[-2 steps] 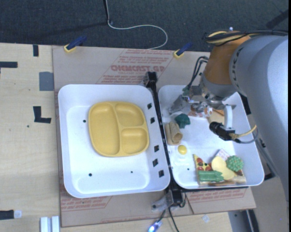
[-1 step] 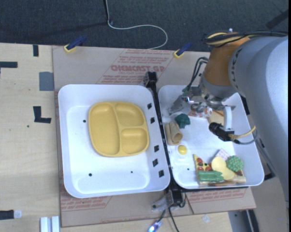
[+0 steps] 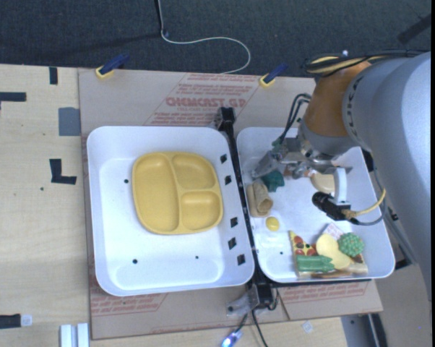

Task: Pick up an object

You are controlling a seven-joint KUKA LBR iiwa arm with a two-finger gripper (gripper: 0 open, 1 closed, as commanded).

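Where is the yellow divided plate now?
The yellow plate lies in the left bin, near its middle and a little toward the divider between the bins, well apart from the gripper over the right bin.

Small dark-green object (image 3: 275, 181) beside tan roll (image 3: 259, 198), right bin (image 3: 376, 266).

Cardboard (image 3: 196, 100): red print, reads roughly "CHEMCAST GP", upside down to the camera.
Smaller red lines beside it: too blurred to read.
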